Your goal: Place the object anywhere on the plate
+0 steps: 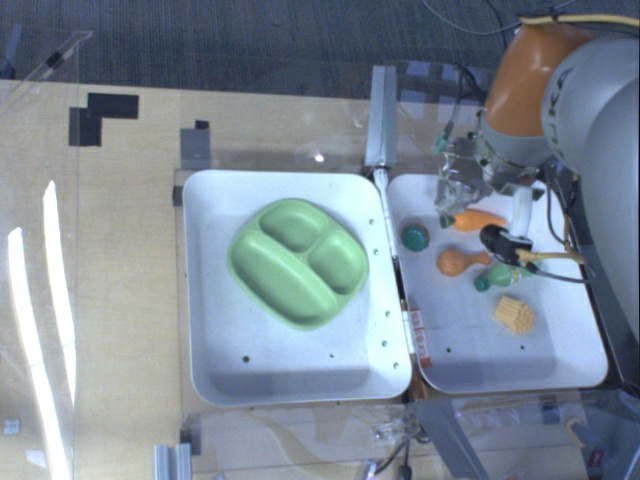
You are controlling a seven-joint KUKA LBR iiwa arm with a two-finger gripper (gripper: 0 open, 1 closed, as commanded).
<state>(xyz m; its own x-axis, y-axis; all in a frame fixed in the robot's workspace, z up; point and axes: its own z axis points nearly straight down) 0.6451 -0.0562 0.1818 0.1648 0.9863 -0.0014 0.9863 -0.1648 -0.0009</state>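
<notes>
Orange and tapered, the toy carrot (478,220) lies near the top of the right bin (560,368), and it is the piece nearest my gripper (452,190), so I judge it the object I am meant to move. My gripper hangs just above its left end; whether my fingers are spread or pinched together I cannot tell from this slanted view, and nothing shows clearly between them. Around the carrot sit a dark green ball (415,236), an orange pear-shaped piece (456,261), a small teal piece (490,279) and a yellow corn cob (514,314), all apart from one another. The green divided plate (298,261) waits in the left bin (215,368), with nothing on its three compartments. As I read it, the work has hardly begun: grasp, lift, carry across the divider and release all remain.
</notes>
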